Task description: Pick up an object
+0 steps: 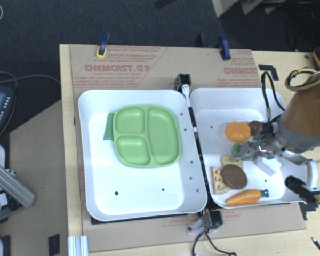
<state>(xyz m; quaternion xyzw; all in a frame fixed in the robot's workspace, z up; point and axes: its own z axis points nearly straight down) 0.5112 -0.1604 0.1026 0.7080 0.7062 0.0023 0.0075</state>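
The orange object (238, 132), likely the target, is lying in the right bin (218, 103), w/ the gripper (254, 143) set low just beside it, prob. for a grasp. Jaw state can't be told. 3 other items are crowded nearby.

the arm (304, 122) is a thick, rounded body with an orange band across its upper part and a smooth grey section below it, tapering toward the wrist. a thin black cable (271, 97) runs in a tall loop up from the wrist, and a second black cable coils in a ring (304, 78) just above the orange band. the gripper (254, 141) at the wrist is a small cluster of dark metal and black parts, too cluttered to make out in finer detail.
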